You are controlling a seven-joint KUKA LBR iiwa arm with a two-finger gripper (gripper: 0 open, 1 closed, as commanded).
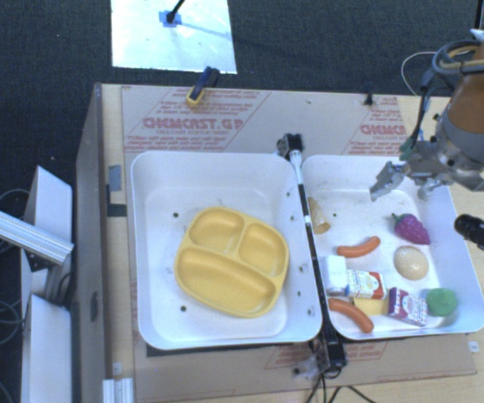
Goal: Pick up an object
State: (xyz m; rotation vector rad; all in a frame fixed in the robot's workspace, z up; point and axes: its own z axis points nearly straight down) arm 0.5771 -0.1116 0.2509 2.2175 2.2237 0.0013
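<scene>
While no object has yet been taken, the step in hand reads as the approach above the right bin.

Left bin [154,225]: one yellow divided tray [232,261], lying flat near its middle.

Right bin [469,288]: candidates for the pick, left to right — a small yellowish piece [318,217] by the dividing wall; a white block [335,271]; an orange sausage [359,247]; a second sausage [350,314] near the front wall; a small carton [365,285]; a red carton [406,306]; a cream egg-shaped item [411,263]; purple grapes [411,228]; a green ball [442,301].

Gripper [403,180]: hanging over the bin's back right area, near the grapes but apart from them, fingers spread, nothing between them.

Next move, as judged: settle on one item, centre over it, descend, close.
</scene>
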